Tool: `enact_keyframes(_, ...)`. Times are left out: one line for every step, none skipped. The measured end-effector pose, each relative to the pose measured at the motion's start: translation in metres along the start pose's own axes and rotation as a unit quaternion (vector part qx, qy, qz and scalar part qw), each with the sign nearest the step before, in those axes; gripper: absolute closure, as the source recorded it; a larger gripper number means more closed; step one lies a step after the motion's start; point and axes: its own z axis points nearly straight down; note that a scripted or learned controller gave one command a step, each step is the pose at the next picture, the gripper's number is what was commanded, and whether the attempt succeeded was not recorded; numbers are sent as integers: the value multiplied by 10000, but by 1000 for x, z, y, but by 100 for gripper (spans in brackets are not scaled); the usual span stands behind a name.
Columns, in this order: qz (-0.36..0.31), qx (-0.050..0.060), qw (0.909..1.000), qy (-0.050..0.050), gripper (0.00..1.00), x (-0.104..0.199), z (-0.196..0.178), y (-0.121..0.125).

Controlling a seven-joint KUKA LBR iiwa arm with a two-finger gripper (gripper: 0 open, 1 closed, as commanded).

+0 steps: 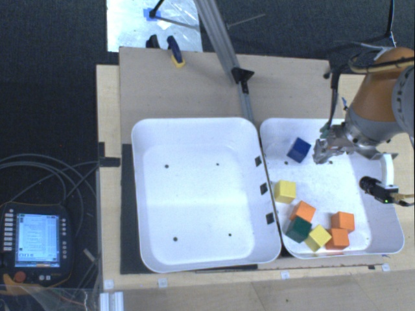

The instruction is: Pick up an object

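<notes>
Gripper [323, 153] sits over the far part of the right bin [389, 241], just right of the blue cube [299, 149]; can't tell if it's spread or pressed together, and nothing visibly pinched. Other candidates lie nearer: yellow cube [284, 191] by the divider, then a cluster of orange cube [303, 211], green cube [299, 229], a second yellow cube [319, 236] and two more orange ones at near right. Left bin [146, 135] holds nothing pickable. Judgement: pick not done, grasp and lift remain, blue cube likely target.

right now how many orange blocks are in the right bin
3. One orange block sits beside the green block; two more, and, lie near the bin's front right corner. Others could be hidden under the arm.
</notes>
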Motion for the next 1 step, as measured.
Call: enact_keyframes(11,-22,10000,-8,100,-9,-60,-1)
